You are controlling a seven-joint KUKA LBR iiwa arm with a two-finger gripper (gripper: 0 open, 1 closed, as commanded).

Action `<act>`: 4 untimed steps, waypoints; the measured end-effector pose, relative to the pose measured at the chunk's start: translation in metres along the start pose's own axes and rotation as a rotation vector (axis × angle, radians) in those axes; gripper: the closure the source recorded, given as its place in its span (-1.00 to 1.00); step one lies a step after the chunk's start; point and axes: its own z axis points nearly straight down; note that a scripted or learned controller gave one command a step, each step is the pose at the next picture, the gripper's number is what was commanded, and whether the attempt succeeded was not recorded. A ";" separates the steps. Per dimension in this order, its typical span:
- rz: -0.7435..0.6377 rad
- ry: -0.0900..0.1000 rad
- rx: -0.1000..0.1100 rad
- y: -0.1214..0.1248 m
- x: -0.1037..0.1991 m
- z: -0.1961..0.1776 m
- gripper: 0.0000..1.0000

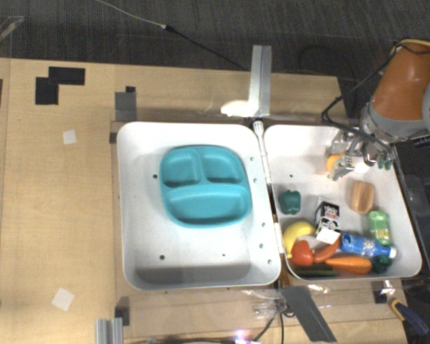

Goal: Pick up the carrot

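The carrot [350, 264] is orange and lies flat along the front wall of the right bin [301, 145], among other toy foods. My gripper [346, 154] hangs over the back of that same bin, well behind the carrot and apart from it. A small yellow-orange piece [334, 165] sits right at the gripper's tip; whether it is held is unclear. The arm's orange band [408, 84] shows at the upper right.
Around the carrot lie a blue bottle [365, 246], a green bottle [378, 225], a yellow fruit [297, 233], a red piece [305, 252] and a small box [330, 216]. A tan loaf [362, 196] and green pepper [290, 201] sit mid-bin. The left bin [140, 213] holds a teal divided plate [204, 185].
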 end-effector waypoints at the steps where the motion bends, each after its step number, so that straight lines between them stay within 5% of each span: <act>1: -0.004 -0.012 0.001 0.001 -0.004 -0.014 1.00; 2: -0.270 0.010 -0.002 -0.026 0.007 0.014 1.00; 3: -0.270 0.010 -0.003 -0.025 0.007 0.015 -1.00; 4: -0.032 0.033 -0.004 -0.023 -0.014 0.017 -1.00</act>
